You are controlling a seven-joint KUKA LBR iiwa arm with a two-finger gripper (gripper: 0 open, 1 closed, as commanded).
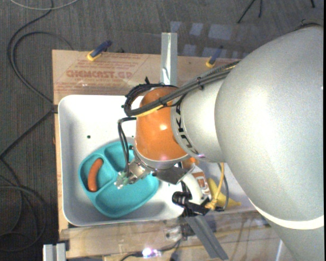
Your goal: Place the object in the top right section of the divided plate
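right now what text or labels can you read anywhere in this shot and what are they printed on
"CHEMCAST GP", faint red print, reads roughly so, on the brown cardboard sheet behind the shallow white bin.
Black letters on the grey arm beside its orange band: mostly hidden, unreadable.
The teal divided plate bears no text.

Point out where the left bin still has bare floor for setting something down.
Bare floor runs along the white bin's upper-left, between its top wall and the teal divided plate, and in a thin strip below the plate. The middle is crowded: the pincer hangs over the plate, beside the orange sausage.
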